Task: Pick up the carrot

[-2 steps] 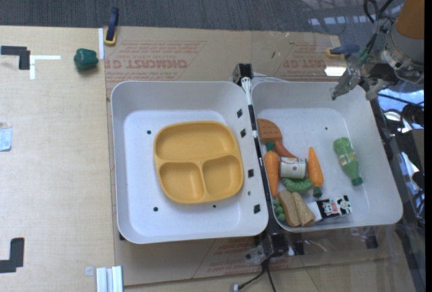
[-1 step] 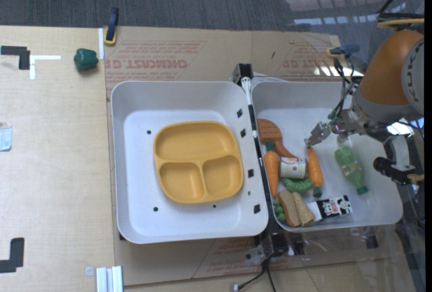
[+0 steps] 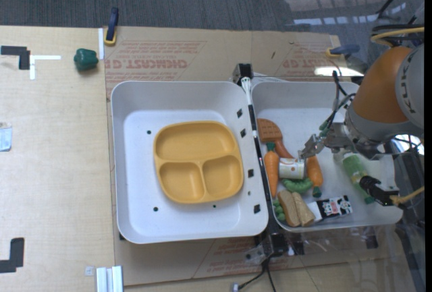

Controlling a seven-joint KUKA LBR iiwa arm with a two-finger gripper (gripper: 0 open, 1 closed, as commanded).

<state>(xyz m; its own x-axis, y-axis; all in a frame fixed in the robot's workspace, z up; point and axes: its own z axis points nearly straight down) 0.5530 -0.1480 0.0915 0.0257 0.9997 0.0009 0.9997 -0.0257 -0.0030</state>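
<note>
Two orange carrots lie in the right bin. One carrot lies lengthwise near the bin's left wall. The second carrot lies just right of a small white cylinder. My gripper hangs low over the middle of the right bin, directly above the top end of that second carrot. From this angle I cannot make out whether it touches the carrot. The arm's orange band sits up and to the right of it.
The right bin also holds a brown round piece, a green pea pod, tan bread slices, a black-and-white carton and a green bottle. A yellow divided plate lies in the left bin.
</note>
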